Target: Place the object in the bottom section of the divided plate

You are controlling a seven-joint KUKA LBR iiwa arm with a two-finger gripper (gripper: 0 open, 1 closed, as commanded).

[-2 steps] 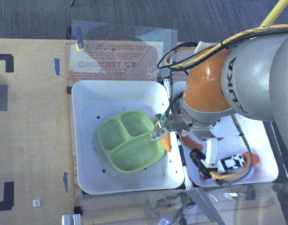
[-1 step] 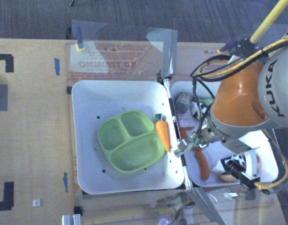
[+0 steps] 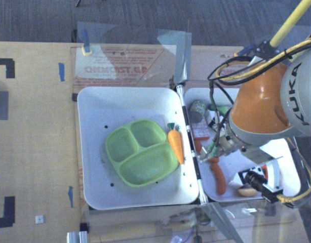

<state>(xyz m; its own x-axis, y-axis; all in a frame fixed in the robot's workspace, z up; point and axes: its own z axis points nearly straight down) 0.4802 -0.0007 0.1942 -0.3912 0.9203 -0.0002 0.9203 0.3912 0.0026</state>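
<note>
Green divided plate (image 3: 140, 153) in the left bin (image 3: 94, 110), carrot (image 3: 176, 145) against its right rim; gripper (image 3: 212, 153) low over the right bin (image 3: 292, 151), beside a sausage (image 3: 219, 176). Cannot tell the hand's state.

Divided plate (image 3: 140, 153) in left bin (image 3: 94, 186); carrot (image 3: 176, 145) beside plate's right.

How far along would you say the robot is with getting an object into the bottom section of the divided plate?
Nothing looks done yet: the green divided plate in the left bin has all sections bare, and the carrot lies beside its rim, not in it. The gripper is over the right bin, near the red sausage. Picking, carrying and placing all remain.
</note>
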